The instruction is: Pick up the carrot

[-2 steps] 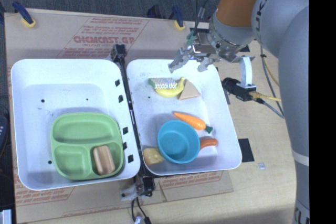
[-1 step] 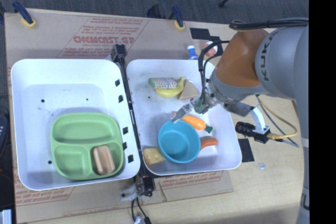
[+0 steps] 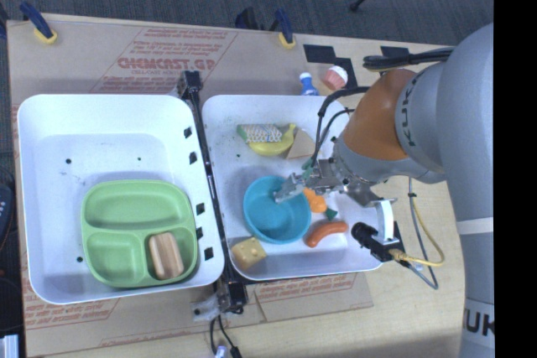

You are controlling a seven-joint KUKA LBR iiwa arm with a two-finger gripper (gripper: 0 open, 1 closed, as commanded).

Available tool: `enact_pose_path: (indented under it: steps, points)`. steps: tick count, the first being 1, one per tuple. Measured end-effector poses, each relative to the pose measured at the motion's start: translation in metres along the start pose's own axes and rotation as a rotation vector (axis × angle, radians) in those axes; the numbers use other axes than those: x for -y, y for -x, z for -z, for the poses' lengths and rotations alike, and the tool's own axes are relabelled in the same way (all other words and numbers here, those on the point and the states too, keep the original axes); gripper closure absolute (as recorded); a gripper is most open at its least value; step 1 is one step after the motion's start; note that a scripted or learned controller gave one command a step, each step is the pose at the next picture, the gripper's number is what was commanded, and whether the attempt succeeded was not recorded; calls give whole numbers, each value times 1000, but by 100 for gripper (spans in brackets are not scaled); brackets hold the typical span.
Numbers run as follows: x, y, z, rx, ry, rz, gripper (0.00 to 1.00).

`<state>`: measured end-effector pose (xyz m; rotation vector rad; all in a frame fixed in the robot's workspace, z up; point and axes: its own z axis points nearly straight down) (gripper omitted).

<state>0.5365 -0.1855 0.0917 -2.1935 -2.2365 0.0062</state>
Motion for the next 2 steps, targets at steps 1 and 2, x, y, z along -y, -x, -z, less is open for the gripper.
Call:
enact_pose_path:
  steps: [1,2]
  points:
    - [-2,-1,12,0,-3,16,100]
    - [-27,-44,126,5,7,-136,100]
